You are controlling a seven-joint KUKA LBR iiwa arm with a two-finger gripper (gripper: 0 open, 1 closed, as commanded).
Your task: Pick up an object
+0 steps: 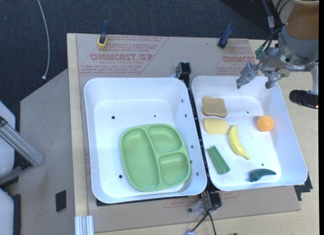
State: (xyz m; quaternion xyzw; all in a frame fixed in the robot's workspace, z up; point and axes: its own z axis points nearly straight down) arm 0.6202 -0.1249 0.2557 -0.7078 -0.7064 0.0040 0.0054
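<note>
Objects for picking all lie in the right bin (291, 148), none lifted yet. Pincer (259, 79) hangs released over that bin's far rim, two grey fingers (245, 77) spread apart with nothing between them, wrist tilted; the arm (304, 21) comes in from the right, grey with an orange band. Nearest below the pincer: a toast slice (214, 107), flat, tan, matte, squarish with a rounded top. Just beside it, a pale yellow piece (216, 126), flat and smooth, blunt-cornered. Next a banana (237, 141), curved, glossy yellow, plastic by the look. An orange ball (265, 123) sits apart toward the bin's right wall, round and likely to roll. Nearer the front edge, a green stick (219, 159), long and ribbed-looking, and a dark teal curved piece (261, 174), small, form unclear. Left bin (101, 102) carries a light green divided plate (154, 156), three compartments, smooth moulded plastic. Both bins are shallow, white, glossy, resting on a tabletop (126, 51) with a brown printed sheet. Step in hand, as I judge: approach, before descent. Next move calls for centring over one item, probably the toast, turning the fingers to span its narrow side, then lowering straight.
</note>
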